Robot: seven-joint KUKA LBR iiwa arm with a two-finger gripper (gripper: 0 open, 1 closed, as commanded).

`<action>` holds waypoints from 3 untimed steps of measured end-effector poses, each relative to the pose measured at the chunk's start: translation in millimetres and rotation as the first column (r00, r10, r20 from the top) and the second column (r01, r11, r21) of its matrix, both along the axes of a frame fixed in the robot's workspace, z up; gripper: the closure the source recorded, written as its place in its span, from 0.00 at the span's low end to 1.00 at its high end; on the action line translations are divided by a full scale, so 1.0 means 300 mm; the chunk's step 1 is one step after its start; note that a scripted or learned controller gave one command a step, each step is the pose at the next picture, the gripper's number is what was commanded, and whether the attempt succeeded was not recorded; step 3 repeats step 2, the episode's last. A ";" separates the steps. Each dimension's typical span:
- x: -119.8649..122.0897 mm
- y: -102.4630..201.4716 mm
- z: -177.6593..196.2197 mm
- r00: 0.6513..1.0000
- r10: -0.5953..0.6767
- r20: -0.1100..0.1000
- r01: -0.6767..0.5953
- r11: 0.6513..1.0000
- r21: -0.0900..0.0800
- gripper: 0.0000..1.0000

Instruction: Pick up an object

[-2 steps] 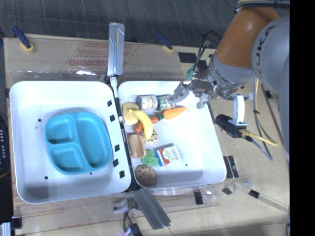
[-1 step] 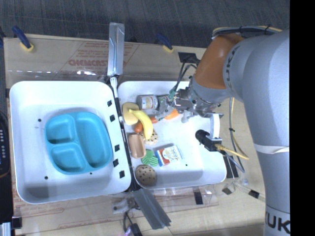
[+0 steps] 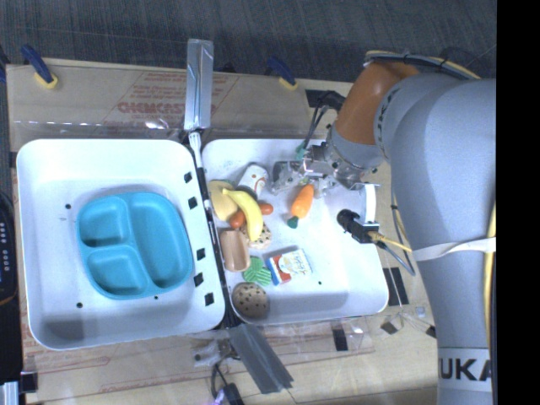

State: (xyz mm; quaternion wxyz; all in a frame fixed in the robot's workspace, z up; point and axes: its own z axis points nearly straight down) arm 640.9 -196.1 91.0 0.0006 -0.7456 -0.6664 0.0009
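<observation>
1. Gripper (image 3: 297, 169) low in right bin (image 3: 363, 289), near its far edge; fingers' state: cannot tell.
2. Carrot (image 3: 299, 203) lies just beside the gripper, on its near side; contact unclear.
3. Carrot: orange, green tip, tilted, on bin floor.
4. Banana (image 3: 237, 202) by the left wall.
5. Blue tray (image 3: 135, 243) in left bin (image 3: 42, 226).

Grey arm (image 3: 439, 184) bent leftward, end effector (image 3: 295, 171) low.
</observation>
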 end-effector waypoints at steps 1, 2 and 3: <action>-0.001 0.004 0.026 1.000 0.004 -0.005 -0.004 1.000 0.002 1.00; 0.019 0.177 0.394 0.999 -0.040 0.007 0.040 0.999 0.001 1.00; 0.019 0.177 0.394 0.999 -0.040 0.007 0.040 0.999 0.001 1.00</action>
